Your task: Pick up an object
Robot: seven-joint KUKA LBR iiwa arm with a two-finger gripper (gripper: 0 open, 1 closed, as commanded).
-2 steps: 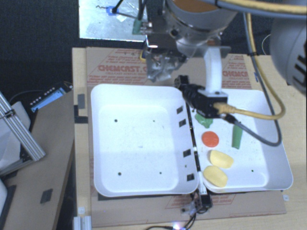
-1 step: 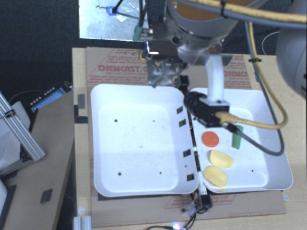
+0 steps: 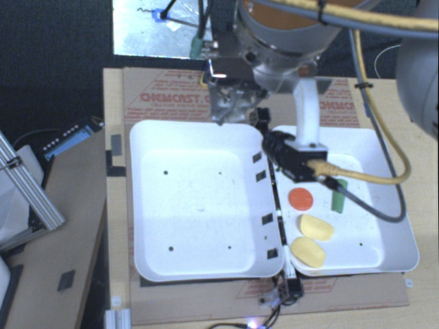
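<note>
Reading "CHEMCAST", red print marks the cardboard (image 3: pixel 171 94) under the gripper (image 3: pixel 236 108); finger state unclear.

The only readable lettering is on the brown cardboard sheet (image 3: pixel 171 91) that lies under the 2 white bins: the word "CHEMCAST" is printed in red capitals along its far edge, just beyond the left bin (image 3: pixel 195 197), with a line of smaller red print above it that is too small to read. A second red print of the same kind shows on the cardboard beyond the right bin (image 3: pixel 384 252), partly hidden by the arm and not fully legible. More red print at the near edge is too blurred to read.
</note>
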